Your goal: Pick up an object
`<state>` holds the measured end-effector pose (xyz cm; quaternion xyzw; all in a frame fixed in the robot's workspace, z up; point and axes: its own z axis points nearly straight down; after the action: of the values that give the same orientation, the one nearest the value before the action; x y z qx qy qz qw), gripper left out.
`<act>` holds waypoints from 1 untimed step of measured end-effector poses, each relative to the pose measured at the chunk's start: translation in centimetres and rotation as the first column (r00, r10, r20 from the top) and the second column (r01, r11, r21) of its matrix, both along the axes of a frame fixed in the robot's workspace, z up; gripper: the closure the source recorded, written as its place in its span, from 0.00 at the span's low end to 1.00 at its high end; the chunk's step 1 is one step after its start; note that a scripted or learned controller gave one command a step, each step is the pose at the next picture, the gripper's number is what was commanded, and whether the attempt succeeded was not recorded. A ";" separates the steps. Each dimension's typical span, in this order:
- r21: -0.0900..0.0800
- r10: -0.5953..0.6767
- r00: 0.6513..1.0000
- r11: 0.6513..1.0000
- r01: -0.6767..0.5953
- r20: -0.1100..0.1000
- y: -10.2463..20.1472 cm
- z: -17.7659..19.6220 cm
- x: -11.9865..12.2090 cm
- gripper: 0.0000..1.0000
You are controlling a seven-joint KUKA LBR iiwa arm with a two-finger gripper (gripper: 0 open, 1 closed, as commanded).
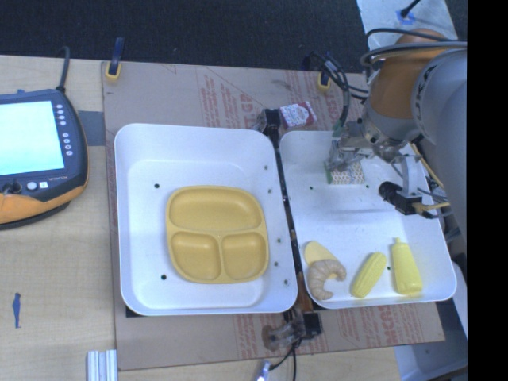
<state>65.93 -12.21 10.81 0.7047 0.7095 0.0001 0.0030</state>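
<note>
My gripper (344,162) hangs low over the far end of the right bin (357,213), reaching in from the upper right. Right under it lies a small speckled pale piece (350,175); I cannot tell whether the gripper touches it. Along the near edge of the right bin lie a tan croissant (326,278), a pale yellow slice (317,252) just behind it, a corn cob (368,275) and a yellow bottle (406,267). All of these lie well apart from the gripper.
The left bin (143,173) holds a yellow divided plate (217,233). A teach pendant (36,153) rests on the bench at far left. A small red packet (295,115) lies behind the bins. Black cables (405,197) trail along the arm.
</note>
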 end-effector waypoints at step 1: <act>0.000 0.000 1.000 1.000 0.000 0.000 0.0 0.0 0.0 0.00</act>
<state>65.92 -12.21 10.80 0.7046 0.7096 0.0000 0.0029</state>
